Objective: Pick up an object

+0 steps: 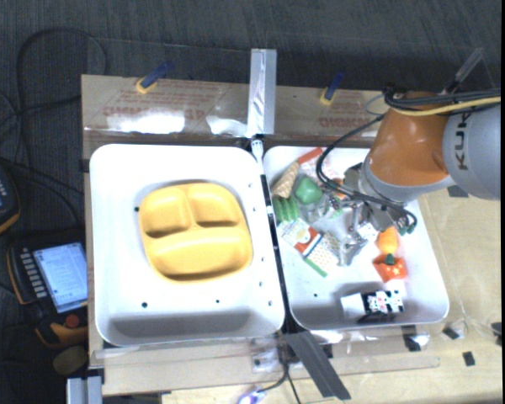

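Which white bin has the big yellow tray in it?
The left bin. It holds the yellow tray, while the right bin holds small toys.

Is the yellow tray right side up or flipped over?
Right side up: the yellow tray in the left bin shows three recessed compartments facing the camera.

Robotics lab test cell. Industrial grey arm with orange band (412, 146) reaches over a plywood desk (109, 99) carrying two shallow white bins (109, 310), butted side by side and sorted for trials: a yellow divided tray (195, 230) in one, mixed small items (320, 217) in the other. Spring clamps (154, 77) pin plastic sheeting to the board. Loose black cables (34, 74) run over dark carpet (236, 15); a handheld control pendant (55, 280) lies beside the desk.
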### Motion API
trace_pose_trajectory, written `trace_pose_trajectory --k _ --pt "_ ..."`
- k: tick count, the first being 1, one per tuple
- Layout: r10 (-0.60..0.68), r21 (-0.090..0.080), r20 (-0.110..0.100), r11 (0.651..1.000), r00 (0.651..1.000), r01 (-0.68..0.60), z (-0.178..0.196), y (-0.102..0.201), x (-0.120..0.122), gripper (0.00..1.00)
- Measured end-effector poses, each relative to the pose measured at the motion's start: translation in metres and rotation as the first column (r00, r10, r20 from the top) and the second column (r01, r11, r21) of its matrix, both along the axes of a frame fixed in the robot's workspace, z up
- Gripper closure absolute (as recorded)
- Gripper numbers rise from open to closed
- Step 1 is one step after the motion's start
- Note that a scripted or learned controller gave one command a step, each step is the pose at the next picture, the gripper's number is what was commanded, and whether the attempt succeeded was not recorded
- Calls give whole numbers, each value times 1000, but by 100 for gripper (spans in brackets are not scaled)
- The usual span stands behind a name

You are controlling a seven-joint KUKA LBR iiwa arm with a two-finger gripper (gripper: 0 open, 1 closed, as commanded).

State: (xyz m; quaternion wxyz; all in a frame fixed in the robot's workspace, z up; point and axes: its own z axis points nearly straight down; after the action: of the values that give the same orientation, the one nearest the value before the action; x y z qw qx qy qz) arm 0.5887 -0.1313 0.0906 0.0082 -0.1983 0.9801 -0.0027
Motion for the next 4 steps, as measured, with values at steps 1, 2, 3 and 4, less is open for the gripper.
trace_pose_trajectory --k 1,2,3,4 --pt "-22 0 -4 1000 1000 22 0 -34 -53 0" --pt "-26 -2 -2 1000 1000 26 0 -18 5 0" --pt "-21 0 -5 1000 1000 21 0 -37 -48 0" --pt "68 0 -3 998 998 -68 -1 -18 51 0"
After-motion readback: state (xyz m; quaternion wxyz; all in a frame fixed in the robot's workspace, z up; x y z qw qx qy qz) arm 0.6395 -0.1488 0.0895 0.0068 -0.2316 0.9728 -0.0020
